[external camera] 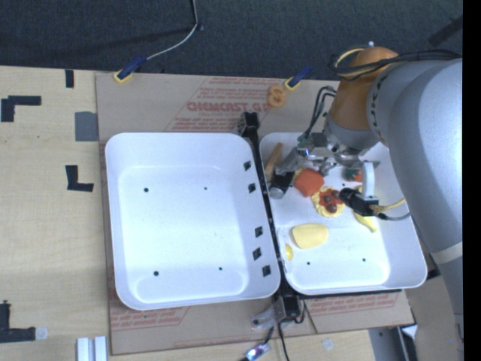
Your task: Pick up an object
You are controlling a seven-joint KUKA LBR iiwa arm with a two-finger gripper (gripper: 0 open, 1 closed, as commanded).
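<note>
Nearest in the right bin (353,283), a pale yellow lump (310,236) lies alone on open floor. Just beyond it a small red-and-yellow piece (328,200) sits close to an orange-red object (309,182), perhaps touching it. The gripper (316,162) hangs right over that orange-red object, low in the bin; whether it is set wide or narrow I cannot tell, and nothing visibly sits in its grasp. Farther back a wooden stick (272,156) leans by the wall shared with the left bin (180,224). The likely trouble is crowding: a descent here could catch two pieces at once, or shove the rounded orange-red object sideways so the grasp closes on nothing.
</note>
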